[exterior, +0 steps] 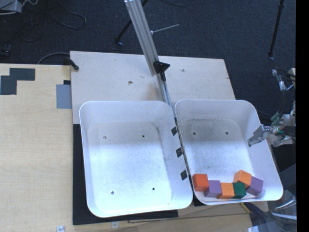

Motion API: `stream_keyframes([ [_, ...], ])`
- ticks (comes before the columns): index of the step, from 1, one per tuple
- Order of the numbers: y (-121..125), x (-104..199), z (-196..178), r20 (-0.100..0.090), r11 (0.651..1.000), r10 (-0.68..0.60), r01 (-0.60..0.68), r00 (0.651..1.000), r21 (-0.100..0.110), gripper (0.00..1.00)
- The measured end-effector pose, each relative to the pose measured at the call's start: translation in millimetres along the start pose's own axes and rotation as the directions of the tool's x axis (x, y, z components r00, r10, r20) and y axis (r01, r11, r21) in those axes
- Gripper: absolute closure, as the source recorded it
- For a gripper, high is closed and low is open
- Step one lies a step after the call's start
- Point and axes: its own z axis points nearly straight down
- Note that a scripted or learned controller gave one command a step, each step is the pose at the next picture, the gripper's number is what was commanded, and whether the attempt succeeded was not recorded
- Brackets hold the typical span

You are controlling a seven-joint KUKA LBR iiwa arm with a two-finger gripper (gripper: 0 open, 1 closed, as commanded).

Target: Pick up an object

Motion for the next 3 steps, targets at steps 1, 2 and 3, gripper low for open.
stream_keyframes([
  [1, 0.3, -0.7, -9.8, 0.001, 1.0, -0.001, 0.001, 1.0, -0.001, 1.0],
  [2, -18.7, 65.2, -38.8, -0.004, 1.0, -0.016, 0.016, 1.0, -0.001, 1.0],
  [3, -18.6, 61.7, -46.7, -0.003, 1.0, -0.012, 0.012, 1.0, 0.003, 1.0],
])
